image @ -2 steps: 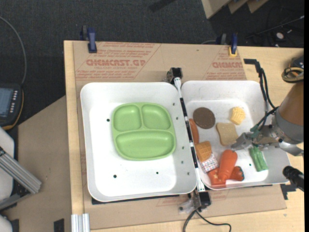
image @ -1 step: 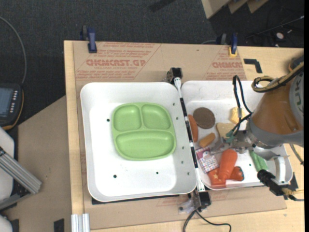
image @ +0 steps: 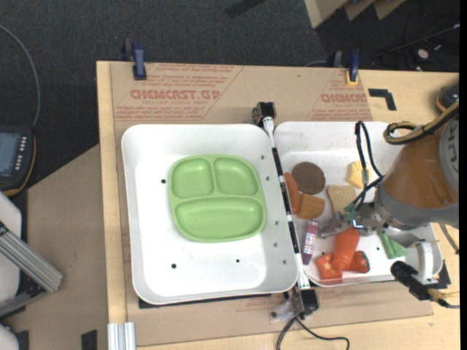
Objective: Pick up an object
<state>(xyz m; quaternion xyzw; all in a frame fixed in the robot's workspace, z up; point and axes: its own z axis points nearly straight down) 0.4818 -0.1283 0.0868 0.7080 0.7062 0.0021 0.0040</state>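
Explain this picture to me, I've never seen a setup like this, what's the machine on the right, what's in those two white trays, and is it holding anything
One camera is fixed above a bench and looks down at a slant. The big grey and orange shape on the right is a robot arm reaching in; its job is to pick up an object. At its end is a two-finger gripper, low over the right bin.

The left bin holds a green divided plate. The right bin holds a small pile of toy-like items: a brown disc, tan and yellow blocks near it, a purple marker-like stick, and an orange-red piece just below the gripper.

The arm hides much of the gripper, so I cannot tell whether it has caught anything.
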